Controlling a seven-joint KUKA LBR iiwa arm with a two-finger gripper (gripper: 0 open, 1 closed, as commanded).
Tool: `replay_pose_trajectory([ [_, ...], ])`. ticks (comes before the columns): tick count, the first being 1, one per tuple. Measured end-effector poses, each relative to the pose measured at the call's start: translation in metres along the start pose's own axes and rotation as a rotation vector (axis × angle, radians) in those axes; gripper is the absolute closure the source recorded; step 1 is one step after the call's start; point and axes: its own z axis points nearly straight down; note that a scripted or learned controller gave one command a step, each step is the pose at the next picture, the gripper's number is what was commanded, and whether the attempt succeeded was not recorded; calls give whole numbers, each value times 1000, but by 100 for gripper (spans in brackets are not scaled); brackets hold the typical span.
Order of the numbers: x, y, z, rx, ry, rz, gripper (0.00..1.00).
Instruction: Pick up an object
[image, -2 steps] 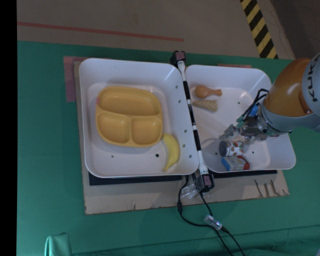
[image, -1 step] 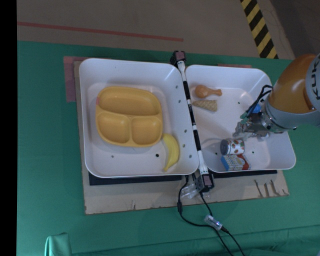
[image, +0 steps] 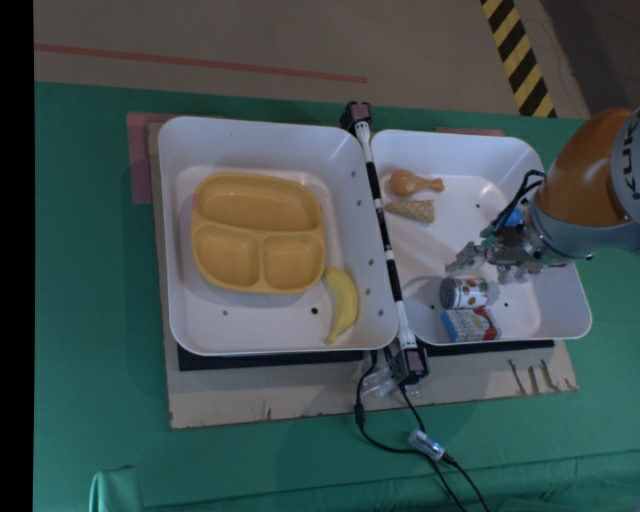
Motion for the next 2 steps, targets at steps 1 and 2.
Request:
replay_pose_trajectory([
  [1,-3,3,-14,-11,-6,7,100],
  [2,-3,2,-14,-11,-5,7,0],
])
